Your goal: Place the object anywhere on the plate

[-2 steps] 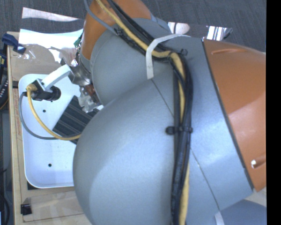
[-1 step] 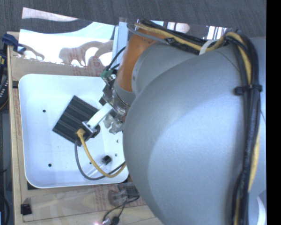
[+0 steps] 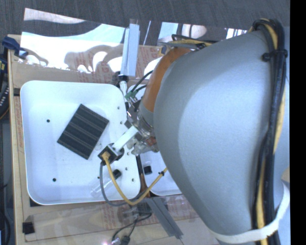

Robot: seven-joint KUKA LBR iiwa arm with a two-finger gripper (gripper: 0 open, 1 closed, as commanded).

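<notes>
The grey arm fills the right side of the camera view and hides most of the right bin, of which a narrow strip along the left wall shows, together with a pale patch near the far edge. The orange band above the wrist sits over the divide between the two bins, and below it the gripper hangs over the right wall of the left bin, about halfway along that wall. The wrist hardware hides its tips, so I cannot tell whether the jaws are spread or pressed together, and nothing can be seen held between them. The dark ribbed slab, a flat rectangle with ridges running along its length, lies on the floor of the left bin near the centre, turned at a slant to the bin's walls. Its right corner points toward the gripper and comes near it but stays apart. A small black piece rests in the left bin close to its right wall, toward the near corner. Another small black piece lies on the visible strip of the right bin, just beside its left wall. The wooden bench shows along the near edge below the bins.
</notes>
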